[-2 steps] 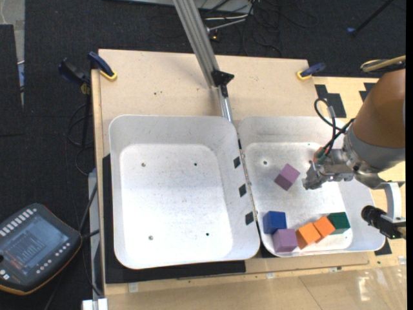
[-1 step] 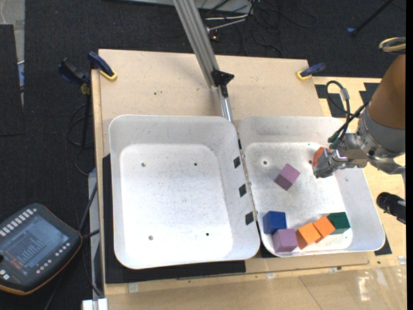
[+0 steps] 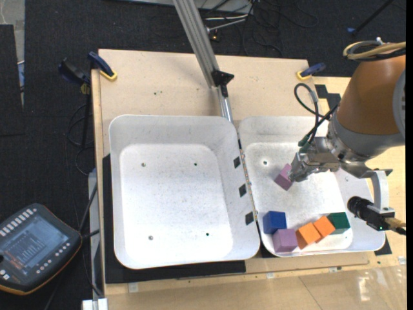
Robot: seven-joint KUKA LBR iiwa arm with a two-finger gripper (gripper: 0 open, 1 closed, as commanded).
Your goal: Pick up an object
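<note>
Arm reaches in over right bin (image 3: 258, 148), wrist bent down; gripper (image 3: 292, 174) closed on tilted purple block (image 3: 282, 178), w/ blue block (image 3: 274, 221) below it.

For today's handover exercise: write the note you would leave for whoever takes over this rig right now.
Gripper: low in the right bin, at a tilted purple block; whether it grips the block cannot be told.
Other blocks along that bin's near edge: blue block, second purple block, orange block, green block.
Done: arm has reached a block.
Left: confirm the grasp, lift.
</note>
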